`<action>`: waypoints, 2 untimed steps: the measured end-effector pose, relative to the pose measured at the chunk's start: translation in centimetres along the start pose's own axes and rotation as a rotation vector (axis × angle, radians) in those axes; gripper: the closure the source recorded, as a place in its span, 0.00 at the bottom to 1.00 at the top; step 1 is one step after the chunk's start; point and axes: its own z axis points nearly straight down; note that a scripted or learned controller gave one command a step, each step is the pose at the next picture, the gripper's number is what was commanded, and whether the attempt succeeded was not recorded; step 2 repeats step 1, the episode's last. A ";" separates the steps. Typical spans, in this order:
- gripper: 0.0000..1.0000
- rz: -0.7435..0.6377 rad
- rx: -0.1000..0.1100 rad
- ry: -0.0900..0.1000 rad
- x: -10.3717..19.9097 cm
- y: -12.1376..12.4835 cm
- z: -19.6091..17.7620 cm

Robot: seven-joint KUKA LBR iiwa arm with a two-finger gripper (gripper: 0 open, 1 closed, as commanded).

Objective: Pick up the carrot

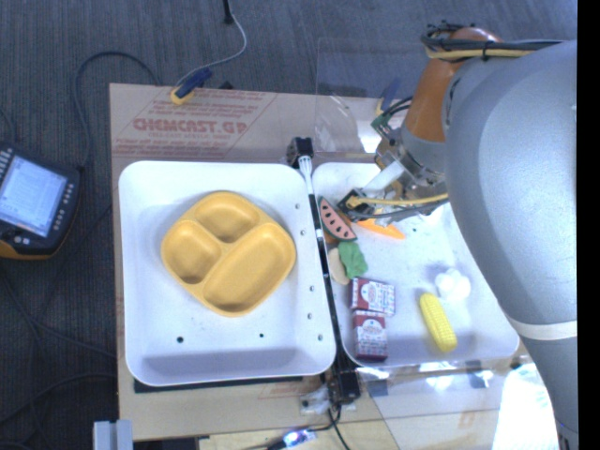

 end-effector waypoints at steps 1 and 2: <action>0.00 0.005 0.003 -0.010 -0.4 0.2 0.4; 0.00 0.005 0.003 -0.010 -0.4 0.2 0.4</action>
